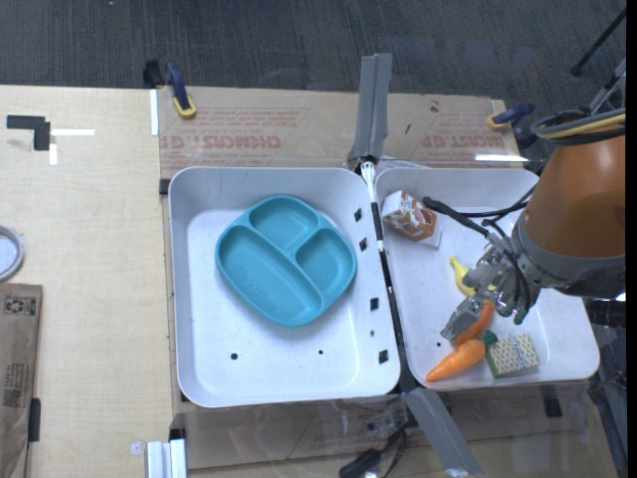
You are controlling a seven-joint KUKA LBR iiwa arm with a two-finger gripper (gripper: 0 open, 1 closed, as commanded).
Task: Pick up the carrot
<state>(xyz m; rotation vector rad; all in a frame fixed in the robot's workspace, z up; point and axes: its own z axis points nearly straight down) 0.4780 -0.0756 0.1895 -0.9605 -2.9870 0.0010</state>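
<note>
Pincer over the carrot in the right bin.

Camera view: the carrot (457,359) lies near the right bin's (557,374) front edge; the pincer (471,317) hangs just above its stem end, whether apart or together I cannot tell. A blue plate (286,259) sits in the left bin (189,297).

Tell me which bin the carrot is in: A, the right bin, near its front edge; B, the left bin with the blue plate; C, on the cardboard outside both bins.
A: the carrot lies in the right bin, close to its front edge, just below the gripper, while the blue plate sits alone in the left bin.
</note>
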